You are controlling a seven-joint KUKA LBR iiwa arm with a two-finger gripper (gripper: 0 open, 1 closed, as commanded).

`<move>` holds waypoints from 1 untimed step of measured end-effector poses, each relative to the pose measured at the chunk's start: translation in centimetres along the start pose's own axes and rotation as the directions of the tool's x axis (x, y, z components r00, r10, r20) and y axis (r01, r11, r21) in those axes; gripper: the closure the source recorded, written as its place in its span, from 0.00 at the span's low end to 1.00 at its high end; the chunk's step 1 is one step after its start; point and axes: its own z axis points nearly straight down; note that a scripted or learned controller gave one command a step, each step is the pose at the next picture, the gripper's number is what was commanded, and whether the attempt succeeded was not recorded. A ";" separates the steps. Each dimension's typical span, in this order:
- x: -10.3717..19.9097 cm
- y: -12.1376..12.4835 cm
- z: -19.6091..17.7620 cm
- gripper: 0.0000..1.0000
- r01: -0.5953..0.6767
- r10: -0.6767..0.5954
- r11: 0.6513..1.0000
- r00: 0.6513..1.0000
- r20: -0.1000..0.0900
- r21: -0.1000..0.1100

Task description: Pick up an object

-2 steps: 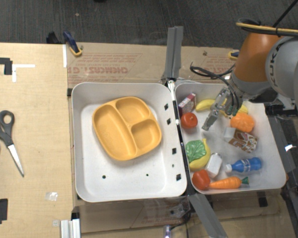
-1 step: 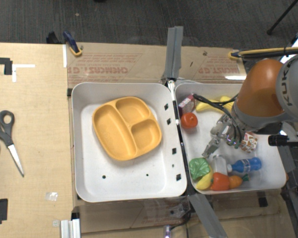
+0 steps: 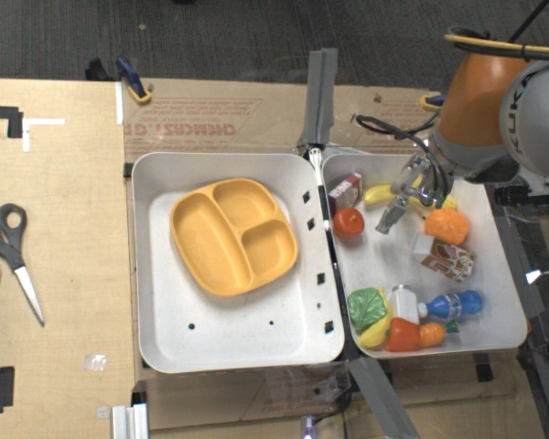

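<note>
The surface [image 3: 55, 273] bears two white bins. The left bin [image 3: 165, 327] holds a yellow divided plate [image 3: 233, 236]. Above the right bin [image 3: 494, 318] hangs the hand [image 3: 404, 204], fingers apart and gripping nothing. A banana [image 3: 379, 194] lies just left of it, a red tomato [image 3: 349, 222] lower left, an orange toy [image 3: 447, 226] just right.
</note>
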 end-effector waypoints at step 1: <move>8.2 -8.9 1.9 0.00 -0.012 0.012 1.000 1.000 -0.005 0.002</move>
